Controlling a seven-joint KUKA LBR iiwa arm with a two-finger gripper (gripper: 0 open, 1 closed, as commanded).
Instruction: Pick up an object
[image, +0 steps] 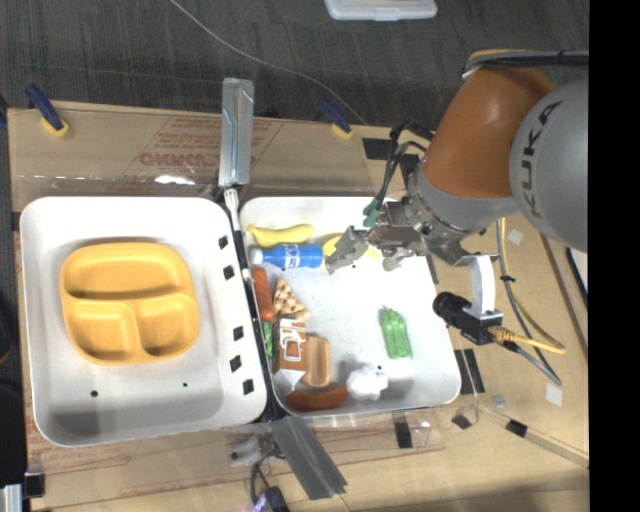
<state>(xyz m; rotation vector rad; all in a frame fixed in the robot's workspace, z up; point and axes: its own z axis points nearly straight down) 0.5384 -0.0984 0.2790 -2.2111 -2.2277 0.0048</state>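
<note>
My gripper (368, 255) hangs open over the back of the right bin (430, 345), with nothing between its fingers. Just left of it a blue bottle (292, 257) lies next to a yellow banana (280, 235). Further forward along the bin's left side are an orange carrot (262, 290), a waffle-patterned piece (285, 297), a small carton (290, 342) and a brown bread piece (317, 360). A green bottle (395, 333) lies alone in the right part. At the front edge sit a white lump (368, 382) and a sausage (315, 398).
The left bin (60, 400) holds a yellow divided tray (130, 300). A metal divider bar (235, 130) stands at the back between the bins. The arm's grey and orange body (500, 130) looms over the right bin's back right corner. A black connector (460, 315) and cable hang at the right rim.
</note>
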